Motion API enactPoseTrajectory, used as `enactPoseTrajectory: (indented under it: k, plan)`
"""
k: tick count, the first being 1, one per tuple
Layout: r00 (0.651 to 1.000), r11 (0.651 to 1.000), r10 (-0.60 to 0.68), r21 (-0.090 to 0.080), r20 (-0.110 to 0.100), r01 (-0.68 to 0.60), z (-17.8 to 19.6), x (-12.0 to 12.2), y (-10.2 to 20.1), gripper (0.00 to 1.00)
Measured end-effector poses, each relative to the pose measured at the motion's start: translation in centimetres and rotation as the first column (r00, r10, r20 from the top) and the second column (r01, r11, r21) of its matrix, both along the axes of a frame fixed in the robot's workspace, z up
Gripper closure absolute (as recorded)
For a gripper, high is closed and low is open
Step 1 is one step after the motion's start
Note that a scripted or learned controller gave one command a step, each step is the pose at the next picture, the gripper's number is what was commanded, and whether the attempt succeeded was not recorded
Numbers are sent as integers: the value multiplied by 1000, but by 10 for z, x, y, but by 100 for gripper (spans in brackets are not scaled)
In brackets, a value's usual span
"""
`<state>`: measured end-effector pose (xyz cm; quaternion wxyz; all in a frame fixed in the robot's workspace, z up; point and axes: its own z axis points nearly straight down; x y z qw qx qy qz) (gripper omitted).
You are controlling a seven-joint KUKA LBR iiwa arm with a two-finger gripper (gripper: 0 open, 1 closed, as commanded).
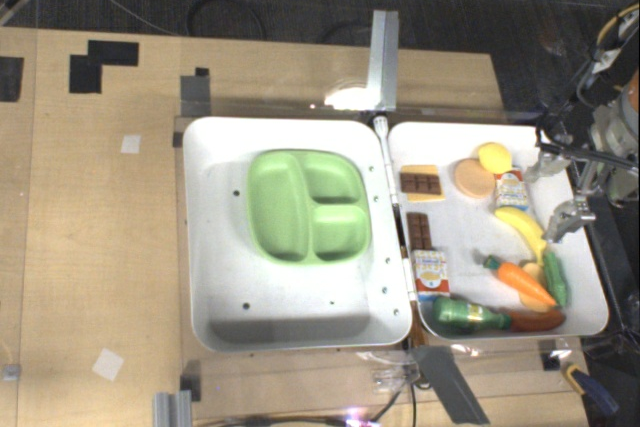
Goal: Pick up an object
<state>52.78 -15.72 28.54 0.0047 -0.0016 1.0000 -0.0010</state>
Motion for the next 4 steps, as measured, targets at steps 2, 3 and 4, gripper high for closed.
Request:
enactPoseTrajectory:
  k: [2, 3, 4]
  plan:
    - [993, 993, 114, -17, 27, -113, -173, 9, -50, 0]
    - [1000, 1000, 14, -3, 9, -14, -195, -26, -38, 0]
    - [985, 985, -175, -2, 11, 175, -195, -32, -23, 0]
